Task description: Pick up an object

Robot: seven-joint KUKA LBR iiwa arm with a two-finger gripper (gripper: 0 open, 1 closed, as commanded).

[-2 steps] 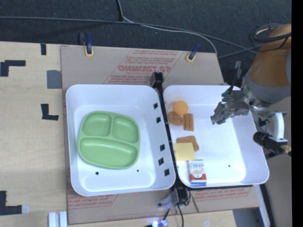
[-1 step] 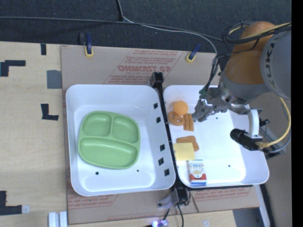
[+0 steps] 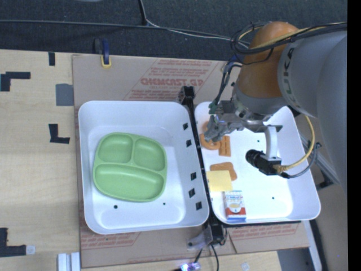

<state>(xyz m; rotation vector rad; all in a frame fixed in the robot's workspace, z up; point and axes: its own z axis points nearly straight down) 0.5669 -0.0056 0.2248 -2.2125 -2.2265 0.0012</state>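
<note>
My gripper (image 3: pixel 213 133) hangs low over the upper left corner of the right bin (image 3: pixel 293 205), directly above a round orange cookie-like piece (image 3: pixel 208 144) and an orange wafer (image 3: pixel 225 146). Whether anything sits between the fingers is hidden by the gripper body. Further down the bin lie another orange wafer (image 3: pixel 223 169), a yellow cheese-like square (image 3: pixel 220 180) and a small white and red carton (image 3: pixel 234 203).
The left bin (image 3: pixel 90 114) holds a green divided plate (image 3: pixel 130 166). A black divider with clips (image 3: pixel 194 151) runs between the bins. A cable and a black fitting (image 3: pixel 264 161) hang from the arm over the right bin's middle.
</note>
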